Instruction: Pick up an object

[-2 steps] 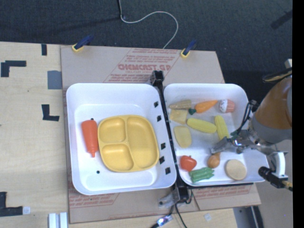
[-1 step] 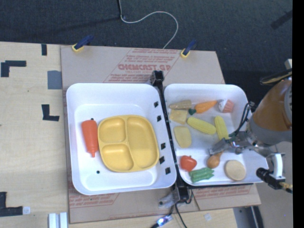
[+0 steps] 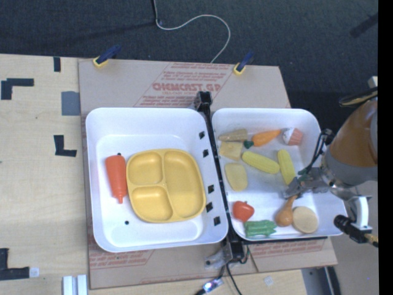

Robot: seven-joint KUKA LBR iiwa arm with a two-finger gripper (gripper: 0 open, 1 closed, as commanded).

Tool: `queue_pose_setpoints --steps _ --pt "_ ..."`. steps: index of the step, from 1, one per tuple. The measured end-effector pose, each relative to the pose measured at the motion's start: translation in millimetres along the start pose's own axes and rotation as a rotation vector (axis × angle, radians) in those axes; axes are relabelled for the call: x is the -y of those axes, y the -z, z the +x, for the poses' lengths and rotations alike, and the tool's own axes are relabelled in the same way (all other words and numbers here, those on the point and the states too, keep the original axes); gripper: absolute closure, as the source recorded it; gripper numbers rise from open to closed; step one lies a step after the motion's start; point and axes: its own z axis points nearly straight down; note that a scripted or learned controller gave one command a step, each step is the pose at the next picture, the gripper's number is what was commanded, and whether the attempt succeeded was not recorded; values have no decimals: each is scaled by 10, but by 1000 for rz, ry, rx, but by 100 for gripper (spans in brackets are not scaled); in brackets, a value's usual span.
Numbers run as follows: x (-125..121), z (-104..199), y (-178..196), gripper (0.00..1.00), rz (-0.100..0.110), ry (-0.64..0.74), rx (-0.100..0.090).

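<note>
Two shallow white plastic bins sit side by side on a brown cardboard sheet printed with red lettering. The left bin holds a yellow three-compartment plastic plate and, just to its left, an orange toy carrot lying lengthwise. The right bin holds a scatter of toy foods: two yellow corn cobs near the middle, a pale yellow slice, a small orange carrot with a green top at the far side, a pink-and-white piece in the far right corner, a red pepper-like toy and a green vegetable at the near edge, and a round beige bread-like piece beside a brown drumstick-shaped toy. The grey arm reaches in from the right; its gripper is low in the right bin just above the drumstick toy's thin end, and whether it is spread or closed cannot be told.
</note>
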Motion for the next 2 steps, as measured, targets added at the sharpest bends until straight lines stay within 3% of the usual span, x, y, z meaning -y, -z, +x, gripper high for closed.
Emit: queue_pose_setpoints --steps 2 --pt "-103 -17 983 100 -2 0 -2"
